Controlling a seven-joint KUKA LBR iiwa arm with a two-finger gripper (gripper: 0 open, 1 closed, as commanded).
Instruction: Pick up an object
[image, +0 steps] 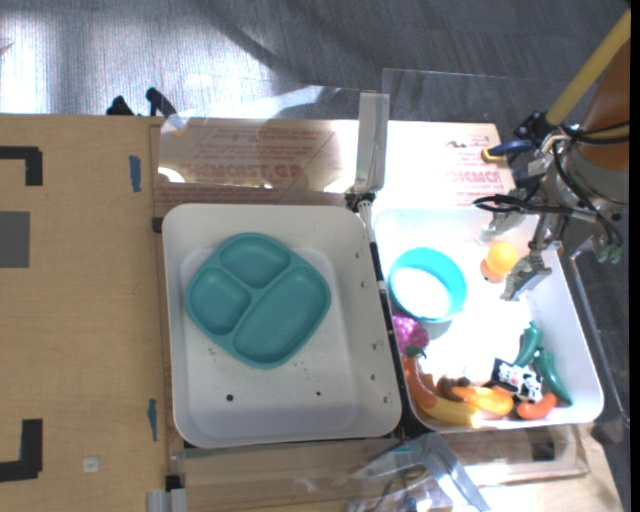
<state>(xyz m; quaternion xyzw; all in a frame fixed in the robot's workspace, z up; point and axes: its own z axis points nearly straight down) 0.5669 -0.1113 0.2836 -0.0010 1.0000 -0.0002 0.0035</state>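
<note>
My gripper (525, 272) hangs over the upper right part of the right bin (585, 330), below the grey wrist and its cables. A small yellow-orange ball (499, 260) lies just left of the gripper, touching it or nearly so; I see no clear grasp on it. A light blue bowl (428, 283) sits further left in the same bin. Along the bin's front lie a purple grape bunch (408, 332), a yellow banana (465, 405), a black-and-white toy cow (517, 378) and green toy vegetables (543, 358).
The left bin (190, 400) holds a teal divided plate (260, 298). A flat cardboard sheet (75, 300) covers the bench on the left. A clear upright panel (372, 150) stands behind the gap between the bins.
</note>
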